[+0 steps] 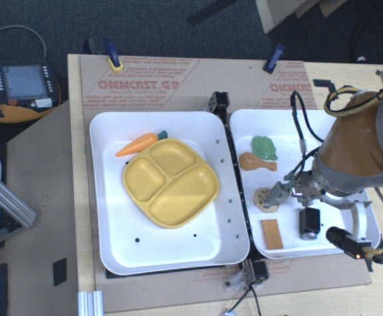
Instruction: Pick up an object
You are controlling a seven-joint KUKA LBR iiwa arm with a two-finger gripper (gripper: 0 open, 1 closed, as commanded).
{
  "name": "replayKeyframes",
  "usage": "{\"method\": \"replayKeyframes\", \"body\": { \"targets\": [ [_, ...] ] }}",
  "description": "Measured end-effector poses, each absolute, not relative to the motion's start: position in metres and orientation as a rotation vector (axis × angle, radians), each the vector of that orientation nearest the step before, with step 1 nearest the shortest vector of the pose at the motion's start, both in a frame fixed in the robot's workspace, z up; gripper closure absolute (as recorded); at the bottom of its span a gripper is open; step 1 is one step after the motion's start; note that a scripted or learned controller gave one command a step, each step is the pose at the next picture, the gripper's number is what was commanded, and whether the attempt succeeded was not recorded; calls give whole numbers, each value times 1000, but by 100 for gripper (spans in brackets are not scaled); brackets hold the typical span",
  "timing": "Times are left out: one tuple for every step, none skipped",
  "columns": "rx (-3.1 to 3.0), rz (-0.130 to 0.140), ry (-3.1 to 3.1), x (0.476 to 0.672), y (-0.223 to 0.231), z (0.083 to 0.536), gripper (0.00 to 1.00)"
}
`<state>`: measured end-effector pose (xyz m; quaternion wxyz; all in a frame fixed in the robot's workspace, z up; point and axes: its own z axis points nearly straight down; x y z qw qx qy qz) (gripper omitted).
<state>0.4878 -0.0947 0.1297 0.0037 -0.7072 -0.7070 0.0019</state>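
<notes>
Camera view: both bins seen from above.
Gripper [308,210]: lowered into the right bin [362,252]; its opening cannot be told.
Black block [309,222]: seen directly under the gripper.
Cookie [268,200]: just left of the gripper.
Brown tile [271,234]: below the cookie.
Green piece [264,147], drumstick [256,162]: above the cookie.
Left bin [109,196]: yellow divided plate [171,182], carrot [137,144].

Yellow plate [171,183], orange carrot [136,144], green leaf [264,147].
</notes>
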Motion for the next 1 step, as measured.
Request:
{"method": "replayKeyframes", "body": {
  "targets": [
    [-2222, -1, -2220, 488, -94, 85, 0]
  ]
}}
